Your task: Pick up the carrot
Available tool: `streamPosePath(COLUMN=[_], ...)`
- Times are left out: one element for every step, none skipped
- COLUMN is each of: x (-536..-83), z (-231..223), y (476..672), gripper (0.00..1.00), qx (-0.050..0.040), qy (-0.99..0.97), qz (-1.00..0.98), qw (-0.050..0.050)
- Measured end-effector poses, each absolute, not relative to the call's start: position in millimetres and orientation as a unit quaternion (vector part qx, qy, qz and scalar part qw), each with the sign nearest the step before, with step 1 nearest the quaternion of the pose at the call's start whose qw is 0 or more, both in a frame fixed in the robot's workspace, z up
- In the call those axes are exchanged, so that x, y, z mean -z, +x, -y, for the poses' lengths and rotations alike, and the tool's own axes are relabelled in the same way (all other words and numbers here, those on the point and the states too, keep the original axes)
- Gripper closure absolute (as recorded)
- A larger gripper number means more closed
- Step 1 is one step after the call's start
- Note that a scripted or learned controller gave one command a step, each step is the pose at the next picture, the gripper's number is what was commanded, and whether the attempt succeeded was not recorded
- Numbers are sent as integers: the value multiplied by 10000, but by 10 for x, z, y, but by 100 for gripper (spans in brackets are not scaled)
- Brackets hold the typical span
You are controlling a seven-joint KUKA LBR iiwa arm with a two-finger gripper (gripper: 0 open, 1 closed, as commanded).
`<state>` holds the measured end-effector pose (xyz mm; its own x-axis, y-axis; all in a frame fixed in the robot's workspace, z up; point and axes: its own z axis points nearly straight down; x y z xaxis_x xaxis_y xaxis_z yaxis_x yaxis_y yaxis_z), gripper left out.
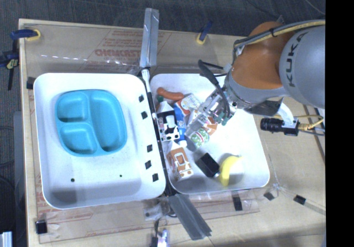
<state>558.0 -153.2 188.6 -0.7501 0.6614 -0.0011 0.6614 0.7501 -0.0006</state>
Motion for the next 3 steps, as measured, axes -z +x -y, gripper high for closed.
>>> streamPosePath(x=[-1644,-1745,-1745], z=[1814,1815,1814], y=[5552,5562,5562], gripper=[0,100,0], qx=[2,6,6], qy=[2630,2621,2620], qz=[-9648,-9650,-9651], qw=[-10,-3,-3])
